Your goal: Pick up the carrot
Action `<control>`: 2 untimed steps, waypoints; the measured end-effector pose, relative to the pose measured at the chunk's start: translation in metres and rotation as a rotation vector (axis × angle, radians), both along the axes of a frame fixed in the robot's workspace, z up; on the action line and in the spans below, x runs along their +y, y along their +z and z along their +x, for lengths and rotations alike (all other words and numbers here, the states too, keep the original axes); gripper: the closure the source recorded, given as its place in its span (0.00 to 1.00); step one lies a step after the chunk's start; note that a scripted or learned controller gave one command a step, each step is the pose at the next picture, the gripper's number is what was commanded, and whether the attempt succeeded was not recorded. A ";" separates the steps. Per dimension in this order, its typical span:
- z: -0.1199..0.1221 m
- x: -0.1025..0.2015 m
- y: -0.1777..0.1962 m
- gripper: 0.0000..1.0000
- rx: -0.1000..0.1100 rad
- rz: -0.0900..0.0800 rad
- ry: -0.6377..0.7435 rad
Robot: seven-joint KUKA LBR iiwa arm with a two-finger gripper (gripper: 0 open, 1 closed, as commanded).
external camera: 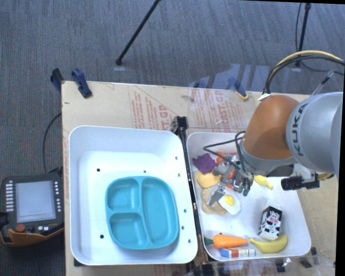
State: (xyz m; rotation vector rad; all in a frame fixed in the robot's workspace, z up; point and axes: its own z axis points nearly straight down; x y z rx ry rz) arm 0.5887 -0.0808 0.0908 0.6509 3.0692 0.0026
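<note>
We locate the carrot (231,241) near the front edge of the right bin (298,213), beside the banana (269,244). The gripper (227,186) hangs well behind the carrot, over the fried egg (231,204). We cannot tell its state. The left bin (82,158) holds a teal plate (141,212).

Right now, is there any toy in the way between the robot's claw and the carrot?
Yes. The gripper hangs over the fried egg and a tan piece of food, which lie between it and the carrot near the right bin's front wall. From above, nothing covers the carrot.
</note>
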 end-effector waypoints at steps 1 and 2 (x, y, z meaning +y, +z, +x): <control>0.048 -0.005 0.000 0.00 -0.004 0.001 -0.063; 0.037 -0.009 0.000 0.00 0.001 0.000 -0.415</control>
